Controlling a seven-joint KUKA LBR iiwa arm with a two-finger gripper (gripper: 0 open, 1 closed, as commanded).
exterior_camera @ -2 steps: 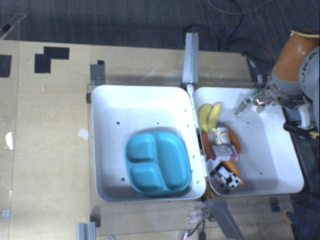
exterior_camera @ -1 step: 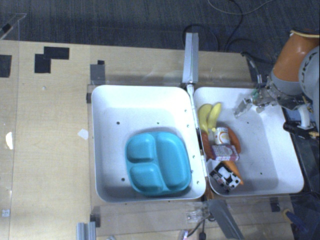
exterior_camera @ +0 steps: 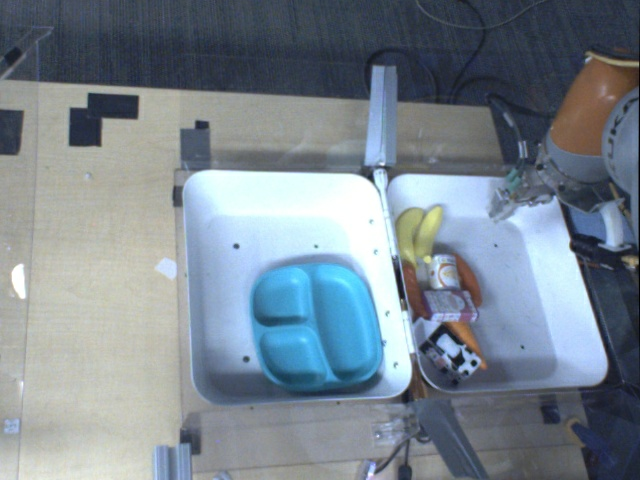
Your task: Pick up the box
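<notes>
The box (exterior_camera: 449,304) is small, pale pink and white, and lies flat in the right bin (exterior_camera: 540,298) against its left side, among other items. My gripper (exterior_camera: 508,200) hangs over the far edge of the right bin, well behind the box and to its right, with nothing visibly in it. The grey arm with its orange band (exterior_camera: 592,98) comes in from the upper right.
Around the box lie yellow bananas (exterior_camera: 420,233), a small can (exterior_camera: 443,270), an orange carrot-like piece (exterior_camera: 462,334) and a black-and-white object (exterior_camera: 447,354). A blue divided plate (exterior_camera: 315,323) sits in the left bin (exterior_camera: 230,268). A metal divider post (exterior_camera: 381,118) stands between the bins.
</notes>
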